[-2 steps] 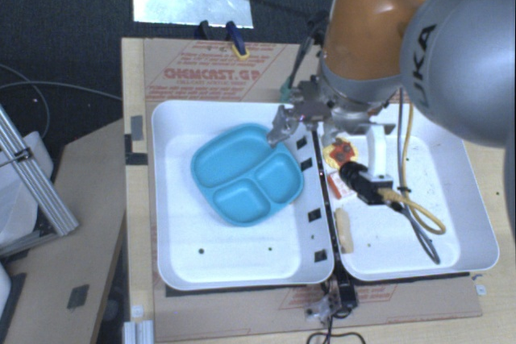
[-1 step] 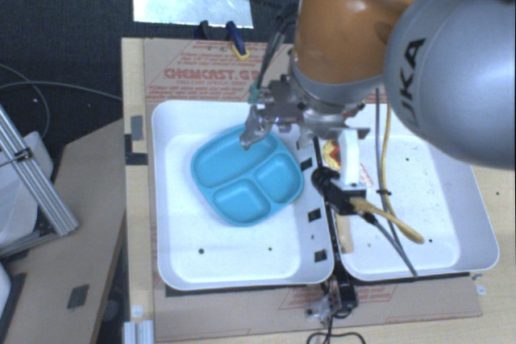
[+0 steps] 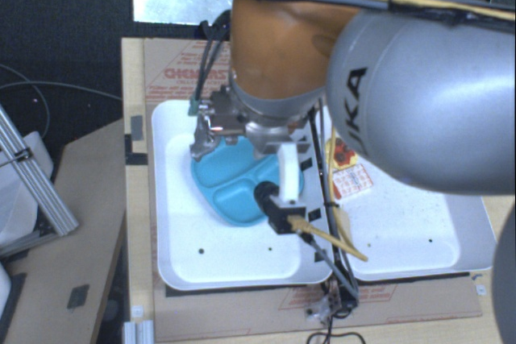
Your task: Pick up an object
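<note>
Down over the left bin (image 3: 181,254), the gripper (image 3: 242,133) hangs just above a blue divided tray (image 3: 230,185); whether it is spread or closed I cannot tell, since the orange wrist band (image 3: 282,20) and grey arm (image 3: 427,84) cover it. That tray lies toward the bin's right side, near the wall shared with the right bin (image 3: 419,250). A red-and-yellow packet (image 3: 351,173) sits at the right bin's left edge. Both bins rest on the brown surface (image 3: 173,68).
</note>
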Robot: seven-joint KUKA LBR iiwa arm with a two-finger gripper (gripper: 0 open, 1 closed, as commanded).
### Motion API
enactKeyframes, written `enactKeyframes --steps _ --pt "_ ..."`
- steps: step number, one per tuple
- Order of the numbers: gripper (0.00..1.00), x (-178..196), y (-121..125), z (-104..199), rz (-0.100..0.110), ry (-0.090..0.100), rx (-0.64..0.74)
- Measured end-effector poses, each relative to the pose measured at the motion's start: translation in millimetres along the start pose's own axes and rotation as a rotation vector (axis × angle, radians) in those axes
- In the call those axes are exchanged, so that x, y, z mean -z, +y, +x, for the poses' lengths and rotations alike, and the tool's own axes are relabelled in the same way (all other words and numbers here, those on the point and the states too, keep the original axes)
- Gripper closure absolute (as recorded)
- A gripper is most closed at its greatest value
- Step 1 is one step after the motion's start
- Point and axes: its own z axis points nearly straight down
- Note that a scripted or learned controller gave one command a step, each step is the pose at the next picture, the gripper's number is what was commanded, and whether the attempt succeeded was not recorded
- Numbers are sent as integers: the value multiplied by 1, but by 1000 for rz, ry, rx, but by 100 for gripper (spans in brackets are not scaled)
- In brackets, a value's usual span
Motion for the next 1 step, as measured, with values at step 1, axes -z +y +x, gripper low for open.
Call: enactKeyframes --steps 1 --pt "0 198 16 -3 -15 5 -2"
